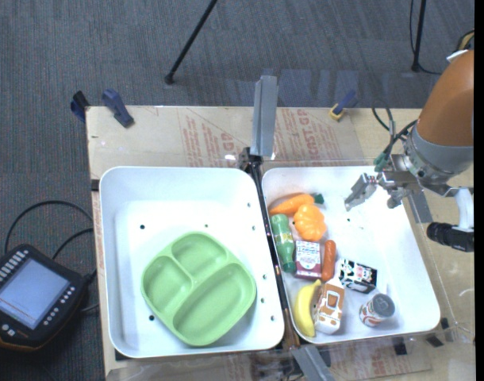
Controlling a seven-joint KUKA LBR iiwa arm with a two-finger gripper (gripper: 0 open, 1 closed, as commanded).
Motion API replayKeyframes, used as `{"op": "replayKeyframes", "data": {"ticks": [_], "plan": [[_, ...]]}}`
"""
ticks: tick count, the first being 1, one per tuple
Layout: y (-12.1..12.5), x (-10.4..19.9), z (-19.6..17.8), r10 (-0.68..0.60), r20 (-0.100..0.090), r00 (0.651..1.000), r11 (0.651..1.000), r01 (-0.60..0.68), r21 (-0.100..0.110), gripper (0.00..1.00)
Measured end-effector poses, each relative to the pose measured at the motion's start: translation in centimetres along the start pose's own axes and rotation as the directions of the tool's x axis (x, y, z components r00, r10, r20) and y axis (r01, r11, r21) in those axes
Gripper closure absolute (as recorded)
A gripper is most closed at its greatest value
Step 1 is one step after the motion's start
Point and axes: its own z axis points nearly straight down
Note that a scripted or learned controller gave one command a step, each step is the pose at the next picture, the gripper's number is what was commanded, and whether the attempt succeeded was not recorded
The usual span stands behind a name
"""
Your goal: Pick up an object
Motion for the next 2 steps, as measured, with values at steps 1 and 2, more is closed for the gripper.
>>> {"op": "replayKeyframes", "data": {"ticks": [1,2], "plan": [[-1.8,3.0,8.3,-0.082,0.0,0.997,0.997,0.082,0.002,0.0],[-0.8,4.3,12.6,-0.099,0.003,0.995,0.995,0.099,-0.01,0.0]]}}
